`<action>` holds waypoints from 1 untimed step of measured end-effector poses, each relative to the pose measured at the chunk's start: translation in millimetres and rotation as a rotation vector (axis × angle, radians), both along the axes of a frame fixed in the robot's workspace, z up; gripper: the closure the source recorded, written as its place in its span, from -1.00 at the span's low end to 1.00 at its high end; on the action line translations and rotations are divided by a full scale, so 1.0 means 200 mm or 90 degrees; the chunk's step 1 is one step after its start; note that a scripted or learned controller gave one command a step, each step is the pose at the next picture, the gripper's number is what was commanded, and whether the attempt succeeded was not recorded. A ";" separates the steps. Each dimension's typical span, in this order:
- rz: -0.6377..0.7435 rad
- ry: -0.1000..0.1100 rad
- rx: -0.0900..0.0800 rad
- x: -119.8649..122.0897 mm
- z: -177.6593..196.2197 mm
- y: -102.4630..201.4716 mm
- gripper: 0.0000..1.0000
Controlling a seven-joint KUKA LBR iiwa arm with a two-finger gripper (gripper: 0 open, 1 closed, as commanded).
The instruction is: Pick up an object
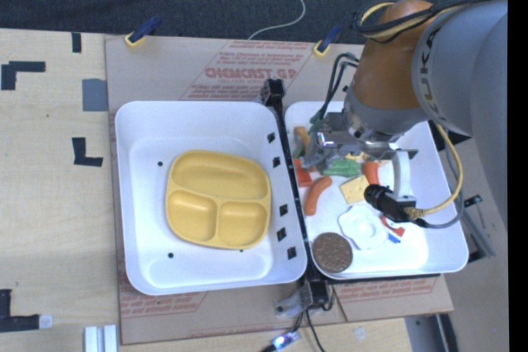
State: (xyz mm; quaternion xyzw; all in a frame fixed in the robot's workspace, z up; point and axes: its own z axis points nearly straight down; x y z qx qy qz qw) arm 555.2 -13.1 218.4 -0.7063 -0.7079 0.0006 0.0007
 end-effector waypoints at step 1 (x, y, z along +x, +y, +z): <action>-0.001 0.001 0.001 -0.08 0.04 0.00 1.00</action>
